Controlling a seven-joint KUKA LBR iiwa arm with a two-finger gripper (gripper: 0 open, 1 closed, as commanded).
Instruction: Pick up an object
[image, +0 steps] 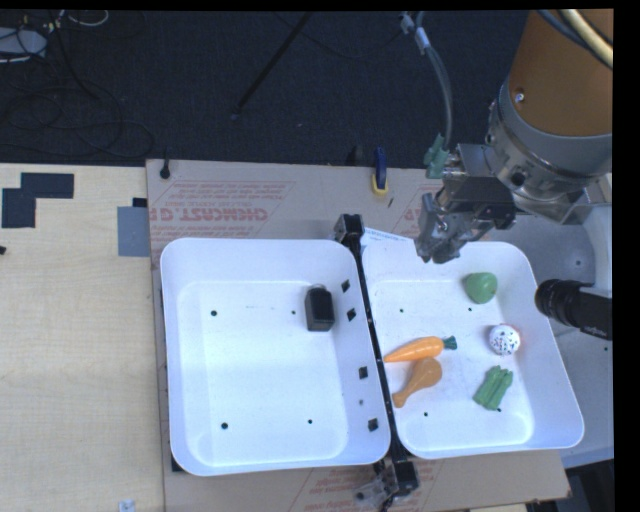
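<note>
My gripper (437, 250) hangs above the far left part of the right bin (545, 300), with nothing visible between its fingers. In that bin lie an orange carrot (415, 349), a tan drumstick-shaped toy (420, 380), a light green rounded object (481, 287), a white speckled ball (504, 340) and a dark green ridged piece (493, 388). The carrot is below the gripper and apart from it. A small black block (319, 308) rests in the left bin (190, 300) near its far right side.
A black divider with clips (365, 340) runs between the two bins. A black cylinder (575, 306) sticks in from the right beside the right bin. A yellow and blue clip (380, 175) stands on the cardboard behind the bins.
</note>
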